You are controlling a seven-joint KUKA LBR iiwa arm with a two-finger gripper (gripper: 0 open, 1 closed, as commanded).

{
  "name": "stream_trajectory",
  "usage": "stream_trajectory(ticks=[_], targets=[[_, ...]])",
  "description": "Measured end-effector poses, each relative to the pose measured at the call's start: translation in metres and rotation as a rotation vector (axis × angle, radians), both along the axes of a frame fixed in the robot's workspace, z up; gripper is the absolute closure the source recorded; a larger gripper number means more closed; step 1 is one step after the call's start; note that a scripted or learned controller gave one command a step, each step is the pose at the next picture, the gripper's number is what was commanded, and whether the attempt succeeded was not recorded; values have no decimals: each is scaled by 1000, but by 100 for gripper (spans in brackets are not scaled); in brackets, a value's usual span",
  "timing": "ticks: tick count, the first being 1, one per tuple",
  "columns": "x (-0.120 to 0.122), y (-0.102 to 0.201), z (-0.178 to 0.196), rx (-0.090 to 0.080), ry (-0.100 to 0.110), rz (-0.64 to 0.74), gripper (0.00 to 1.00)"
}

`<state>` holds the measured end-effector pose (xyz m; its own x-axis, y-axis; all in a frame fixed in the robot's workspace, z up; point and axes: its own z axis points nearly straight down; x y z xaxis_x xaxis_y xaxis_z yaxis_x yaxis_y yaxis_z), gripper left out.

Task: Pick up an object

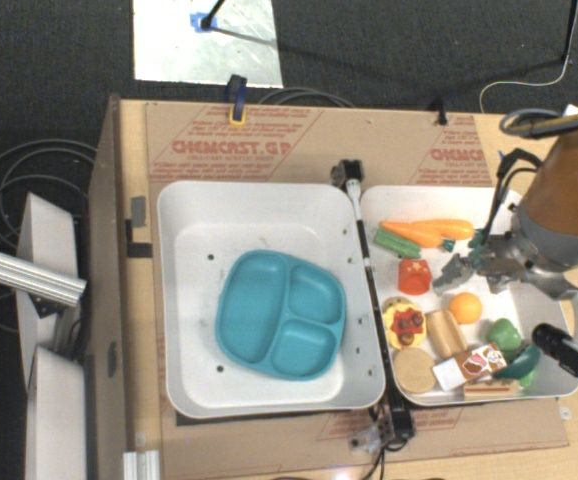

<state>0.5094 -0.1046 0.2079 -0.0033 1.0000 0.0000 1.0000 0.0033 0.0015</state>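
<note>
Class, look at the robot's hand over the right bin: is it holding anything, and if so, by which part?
Nothing is held. The hand hovers open above the right bin, beside the orange and red block, with nothing between its fingers.

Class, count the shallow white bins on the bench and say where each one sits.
2. The left bin holds a blue divided plate; the right bin holds toy foods, with the claw above them.

My arm (569,198) reaches in from the right, wrist angled down-left, gripper (461,271) at its tip.
</note>
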Motion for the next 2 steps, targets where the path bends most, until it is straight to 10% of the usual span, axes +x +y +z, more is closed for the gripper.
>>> stream_trajectory(ticks=[1,2], targets=[[0,-20,-102,-1,-3,1,0],[34,-21,-123,-2,-4,1,0]])
